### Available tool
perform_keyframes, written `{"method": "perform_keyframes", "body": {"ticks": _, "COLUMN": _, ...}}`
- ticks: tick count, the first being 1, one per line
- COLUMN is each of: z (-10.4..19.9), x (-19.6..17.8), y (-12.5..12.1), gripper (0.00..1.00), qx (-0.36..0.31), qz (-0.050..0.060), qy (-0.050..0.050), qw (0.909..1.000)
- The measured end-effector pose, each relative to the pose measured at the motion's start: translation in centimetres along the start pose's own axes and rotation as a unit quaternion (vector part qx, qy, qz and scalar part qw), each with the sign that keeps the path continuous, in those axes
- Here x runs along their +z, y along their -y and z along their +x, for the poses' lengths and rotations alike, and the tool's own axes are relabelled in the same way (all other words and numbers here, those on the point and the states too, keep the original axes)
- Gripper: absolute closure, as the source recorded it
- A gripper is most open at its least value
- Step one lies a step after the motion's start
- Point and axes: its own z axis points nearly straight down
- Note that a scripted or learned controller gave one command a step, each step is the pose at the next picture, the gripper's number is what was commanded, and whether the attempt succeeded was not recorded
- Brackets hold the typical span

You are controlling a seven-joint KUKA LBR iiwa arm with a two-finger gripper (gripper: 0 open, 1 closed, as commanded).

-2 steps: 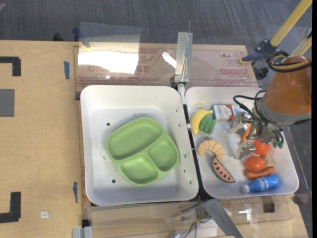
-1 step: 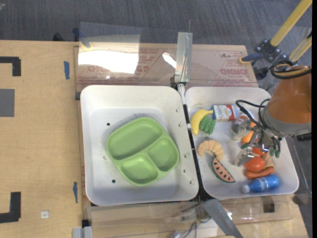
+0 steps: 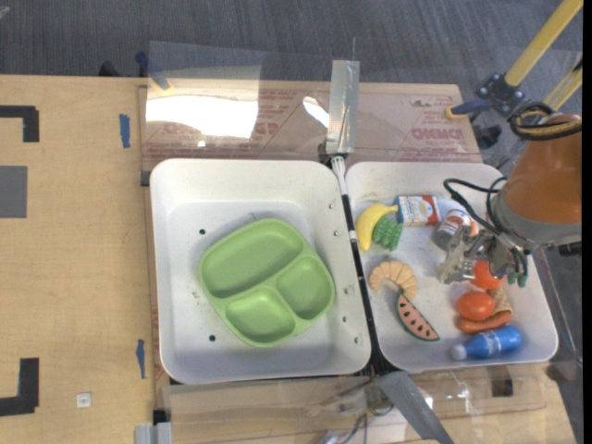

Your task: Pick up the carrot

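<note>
Your tool (image 3: pixel 476 268) is down low in the right bin (image 3: pixel 546 336), over the toy pile by the small can (image 3: pixel 450 228), but can't tell from this angle if it's clenched or released, or if it's touching anything. The carrot (image 3: pixel 487 321) lies just below the tool, next to the tomato (image 3: pixel 476 304) and above the blue bottle (image 3: pixel 488 343), w/ the watermelon slice (image 3: pixel 416 317) to its left. Green tray (image 3: pixel 266 280) sits in the left bin (image 3: pixel 171 248).
</note>
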Motion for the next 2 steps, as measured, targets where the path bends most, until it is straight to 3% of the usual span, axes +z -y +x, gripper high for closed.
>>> {"method": "perform_keyframes", "body": {"ticks": 1, "z": 7.47, "x": -8.48, "y": -7.67, "gripper": 1.00, "qx": 0.087, "qz": 0.001, "qy": -0.010, "qw": 0.9961}}
{"method": "perform_keyframes", "body": {"ticks": 2, "z": 7.55, "x": -8.31, "y": -7.49, "gripper": 0.00, "qx": 0.089, "qz": 0.002, "qy": -0.012, "qw": 0.9960}}
